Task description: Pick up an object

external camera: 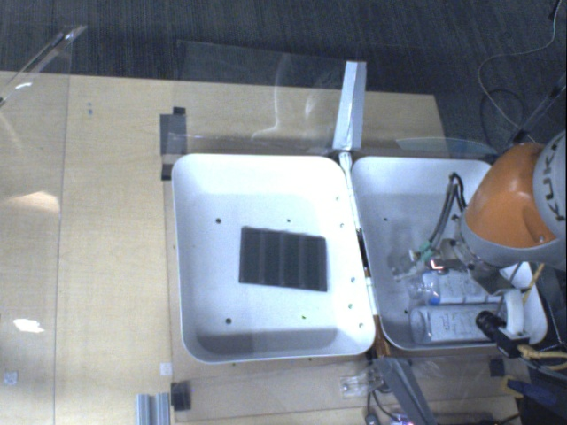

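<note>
Down in the right bin [390, 193], the claw [431, 262] hangs over clear plastic bottles [447, 321], its grip impossible to make out.

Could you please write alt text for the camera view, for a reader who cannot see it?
A grey robot arm with an orange band reaches from the right into the right white bin, its gripper low over clear plastic items. The left white bin holds a dark ridged rectangle.

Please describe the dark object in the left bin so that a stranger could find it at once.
Find the left bin of the two white ones. On its floor, near the middle, lies a flat dark rectangle with ridges. Nothing else in that bin is dark or large.
</note>
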Controlling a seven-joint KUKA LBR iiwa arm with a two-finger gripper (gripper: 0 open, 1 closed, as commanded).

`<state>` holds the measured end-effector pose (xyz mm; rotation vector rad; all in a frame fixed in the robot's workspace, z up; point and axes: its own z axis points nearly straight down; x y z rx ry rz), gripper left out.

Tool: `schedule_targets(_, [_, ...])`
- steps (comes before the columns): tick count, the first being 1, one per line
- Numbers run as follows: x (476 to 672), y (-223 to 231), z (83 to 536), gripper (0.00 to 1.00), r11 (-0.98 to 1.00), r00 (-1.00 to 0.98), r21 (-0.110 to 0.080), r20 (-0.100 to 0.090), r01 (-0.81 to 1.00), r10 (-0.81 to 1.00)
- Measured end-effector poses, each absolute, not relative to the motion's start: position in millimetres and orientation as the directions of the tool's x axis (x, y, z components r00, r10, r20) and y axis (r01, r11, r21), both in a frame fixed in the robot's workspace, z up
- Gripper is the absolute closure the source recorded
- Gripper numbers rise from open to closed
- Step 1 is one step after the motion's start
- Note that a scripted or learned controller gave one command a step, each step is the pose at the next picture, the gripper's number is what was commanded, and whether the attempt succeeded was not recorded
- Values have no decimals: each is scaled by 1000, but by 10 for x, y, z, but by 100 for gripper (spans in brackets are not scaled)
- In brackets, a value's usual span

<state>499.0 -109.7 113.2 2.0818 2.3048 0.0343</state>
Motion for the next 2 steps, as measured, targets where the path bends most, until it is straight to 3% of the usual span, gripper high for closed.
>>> schedule_targets(1, [4996,-1085,945,0,245,-245,40,-20,969,969])
schedule_targets(2, [5037,-1063,1062,100,246,-245,52,-21,968,969])
